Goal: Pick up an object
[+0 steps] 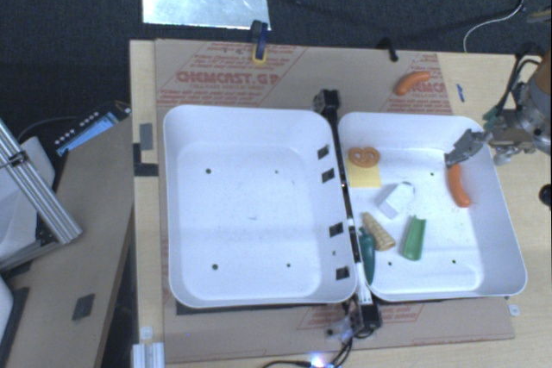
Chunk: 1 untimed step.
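Camera view: pincer [460, 149] hangs above orange sausage [459, 185].

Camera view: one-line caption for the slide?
Grey two-finger gripper poised over the right white bin, just above an orange sausage-shaped toy; yellow block and green piece lie nearby.

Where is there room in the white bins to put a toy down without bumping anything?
The left bin has bare floor from wall to wall. In the right bin, bare floor lies along the near wall, right of the green block. It is crowded beside the divider: pretzel, yellow sponge, white piece, cone. The gripper hangs over the orange sausage.
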{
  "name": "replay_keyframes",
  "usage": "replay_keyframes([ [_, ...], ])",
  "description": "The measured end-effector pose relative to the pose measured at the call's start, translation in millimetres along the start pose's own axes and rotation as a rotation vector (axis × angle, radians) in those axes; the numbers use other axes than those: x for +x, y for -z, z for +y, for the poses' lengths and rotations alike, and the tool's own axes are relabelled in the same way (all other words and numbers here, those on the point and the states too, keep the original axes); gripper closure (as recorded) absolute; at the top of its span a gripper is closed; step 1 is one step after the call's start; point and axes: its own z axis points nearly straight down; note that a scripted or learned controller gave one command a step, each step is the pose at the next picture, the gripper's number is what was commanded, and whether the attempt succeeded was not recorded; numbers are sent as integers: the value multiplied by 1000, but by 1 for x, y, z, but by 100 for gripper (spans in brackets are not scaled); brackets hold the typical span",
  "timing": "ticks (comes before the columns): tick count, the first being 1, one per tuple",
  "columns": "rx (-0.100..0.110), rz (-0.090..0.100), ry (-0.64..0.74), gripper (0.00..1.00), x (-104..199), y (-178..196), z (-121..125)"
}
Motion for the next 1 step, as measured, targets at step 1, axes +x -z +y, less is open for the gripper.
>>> replay_keyframes([
  [1, -4, -1, 4, 100, 0, 11, 1],
])
